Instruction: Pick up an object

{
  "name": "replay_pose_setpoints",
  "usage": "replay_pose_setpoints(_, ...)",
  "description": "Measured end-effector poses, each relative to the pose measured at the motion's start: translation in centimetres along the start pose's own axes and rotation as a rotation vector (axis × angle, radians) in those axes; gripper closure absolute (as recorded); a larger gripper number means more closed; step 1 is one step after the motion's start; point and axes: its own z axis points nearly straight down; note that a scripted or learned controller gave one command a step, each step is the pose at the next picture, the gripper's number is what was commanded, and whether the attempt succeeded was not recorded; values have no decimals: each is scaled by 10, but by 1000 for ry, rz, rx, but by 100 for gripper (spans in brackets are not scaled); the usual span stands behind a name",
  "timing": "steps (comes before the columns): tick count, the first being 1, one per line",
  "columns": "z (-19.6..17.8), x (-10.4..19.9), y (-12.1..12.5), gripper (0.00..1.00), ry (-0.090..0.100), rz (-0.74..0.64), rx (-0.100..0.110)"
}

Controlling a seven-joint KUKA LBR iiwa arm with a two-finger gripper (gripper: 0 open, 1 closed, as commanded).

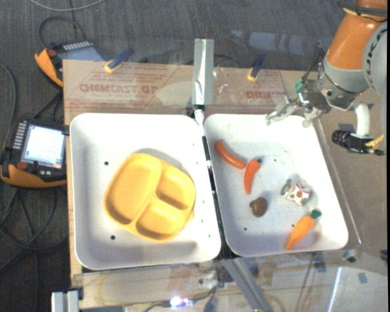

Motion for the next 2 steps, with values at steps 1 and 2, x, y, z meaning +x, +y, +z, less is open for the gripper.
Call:
replay_pose_setpoints(1, 86, 50, -82, 0, 1, -15, 2)
replay_pose_setpoints(2, 125, 60, -113, 0, -4, 74, -15)
